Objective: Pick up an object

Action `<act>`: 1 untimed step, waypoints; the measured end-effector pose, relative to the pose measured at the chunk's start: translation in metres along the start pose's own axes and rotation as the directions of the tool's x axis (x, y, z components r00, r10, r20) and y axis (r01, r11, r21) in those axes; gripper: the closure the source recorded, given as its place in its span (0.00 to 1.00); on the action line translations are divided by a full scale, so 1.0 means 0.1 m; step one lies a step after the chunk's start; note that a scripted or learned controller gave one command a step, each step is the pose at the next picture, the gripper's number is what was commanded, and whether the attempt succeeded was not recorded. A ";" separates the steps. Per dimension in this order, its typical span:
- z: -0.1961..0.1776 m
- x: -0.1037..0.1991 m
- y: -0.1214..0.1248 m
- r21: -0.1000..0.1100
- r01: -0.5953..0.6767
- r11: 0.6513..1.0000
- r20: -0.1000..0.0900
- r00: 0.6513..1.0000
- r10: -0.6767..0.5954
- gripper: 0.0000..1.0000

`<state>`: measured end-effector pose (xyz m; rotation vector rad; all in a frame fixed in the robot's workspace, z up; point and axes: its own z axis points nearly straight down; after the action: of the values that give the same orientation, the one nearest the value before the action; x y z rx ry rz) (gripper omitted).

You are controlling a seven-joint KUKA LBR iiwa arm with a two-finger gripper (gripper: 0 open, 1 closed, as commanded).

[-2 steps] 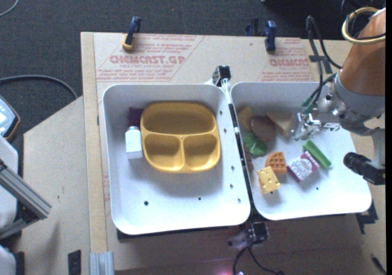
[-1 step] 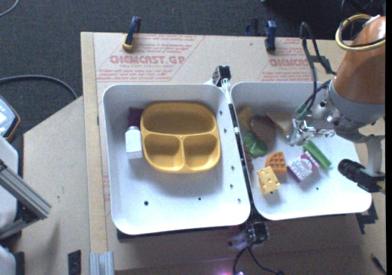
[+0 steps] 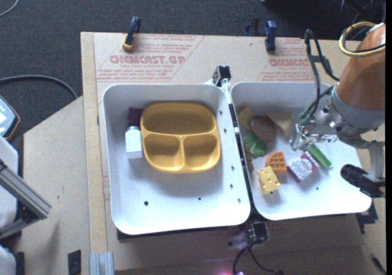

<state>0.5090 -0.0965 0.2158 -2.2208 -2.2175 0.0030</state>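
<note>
The bench top (image 3: 184, 53) is a pale board printed in faded red with lettering that looks like "CHEMCAST GP", once above each bin; the smaller lines under it are too blurred to read. On it sit two shallow white bins side by side. The left bin (image 3: 177, 206) holds a yellow three-compartment tray (image 3: 180, 136), with a small white bottle (image 3: 133, 142) touching the tray's left edge and a dark purple item (image 3: 135, 114) just behind the bottle. The right bin (image 3: 306, 197) holds the loose objects: a brown rounded piece (image 3: 263, 128), a green piece (image 3: 254, 144), an orange waffle-like square (image 3: 276, 161), a yellow holed block like cheese (image 3: 268, 179), a small pink-and-white carton (image 3: 302, 167) whose print is illegible, and a green stick (image 3: 319, 155) beside it. The grey and orange arm (image 3: 362, 93) leans in from the right, its gripper (image 3: 304, 136) low over the right bin, just above the carton and stick; whether the claw is apart or together cannot be told, and nothing is visibly held.
</note>
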 end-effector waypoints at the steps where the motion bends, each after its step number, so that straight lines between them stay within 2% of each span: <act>1: -0.11 0.10 0.08 -0.007 0.003 1.000 0.002 1.000 -0.003 1.00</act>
<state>0.5172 -0.0868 0.2267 -2.2214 -2.2254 -0.0028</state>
